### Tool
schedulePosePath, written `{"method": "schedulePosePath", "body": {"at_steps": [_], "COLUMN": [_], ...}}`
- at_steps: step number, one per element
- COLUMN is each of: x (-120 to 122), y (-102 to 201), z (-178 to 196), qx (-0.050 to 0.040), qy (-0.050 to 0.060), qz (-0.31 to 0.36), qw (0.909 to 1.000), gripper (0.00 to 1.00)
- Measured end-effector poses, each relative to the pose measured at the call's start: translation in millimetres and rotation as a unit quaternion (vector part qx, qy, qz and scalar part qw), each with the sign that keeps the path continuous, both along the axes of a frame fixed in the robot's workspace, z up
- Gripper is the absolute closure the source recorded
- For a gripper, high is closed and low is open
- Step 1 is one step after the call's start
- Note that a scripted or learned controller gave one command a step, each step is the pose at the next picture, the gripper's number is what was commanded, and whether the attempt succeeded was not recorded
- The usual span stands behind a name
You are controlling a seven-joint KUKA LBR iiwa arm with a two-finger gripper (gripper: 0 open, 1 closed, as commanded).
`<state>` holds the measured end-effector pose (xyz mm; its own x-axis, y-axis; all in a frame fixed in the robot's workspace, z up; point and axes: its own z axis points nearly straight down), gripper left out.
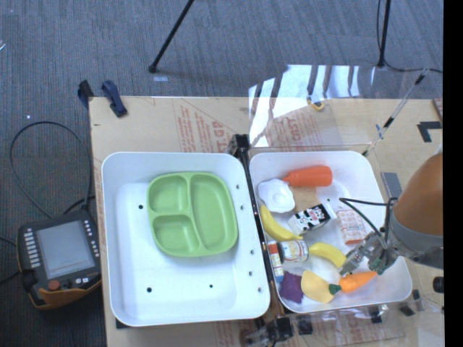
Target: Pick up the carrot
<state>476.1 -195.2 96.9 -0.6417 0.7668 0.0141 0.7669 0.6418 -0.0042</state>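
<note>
At the right bin's [376,172] five o'clock corner you'll find the carrot [356,281], small, stiff, likely light and slick, touching the gripper [367,260], so pinch mid-body.

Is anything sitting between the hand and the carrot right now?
Nothing visible. The hand is right at the carrot in the right bin, directly above its orange body. A yellow banana and a yellow piece lie to the side.

Tool [364,262] sits over carrot [352,283] in right bin [362,161]; left bin [123,172] holds green plate [192,213].
</note>
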Motion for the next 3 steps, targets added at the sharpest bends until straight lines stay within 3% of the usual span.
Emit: {"method": "schedulePosePath", "body": {"at_steps": [1, 2, 3], "x": [-0.3, 2.7, 3.6], "y": [0.5, 17.0, 16.3], "z": [-0.5, -11.8, -5.3], "qx": [0.0008, -0.0016, -0.0006], "qy": [0.001, -0.008, -0.007], "qz": [0.0, 0.211, 0.208], "qw": [1.0, 0.9775, 0.9781], "gripper": [0.0, 0.0, 1.0]}}
